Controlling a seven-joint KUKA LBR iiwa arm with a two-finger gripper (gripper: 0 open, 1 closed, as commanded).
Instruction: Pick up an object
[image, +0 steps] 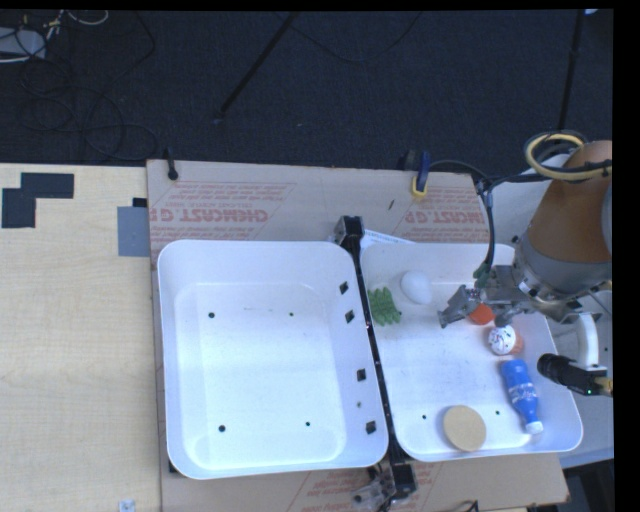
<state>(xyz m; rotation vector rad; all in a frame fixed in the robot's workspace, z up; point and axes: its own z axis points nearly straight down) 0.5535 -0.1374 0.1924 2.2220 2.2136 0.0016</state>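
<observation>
right bin (420, 440): green toy (384, 305), white egg (416, 287), blue bottle (520, 392), tan disc (464, 427)

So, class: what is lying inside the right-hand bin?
Inside the right bin: a green leafy piece, a white egg-shaped object, a white ball, a blue bottle and a tan disc. The tool partly covers an orange item.
</observation>
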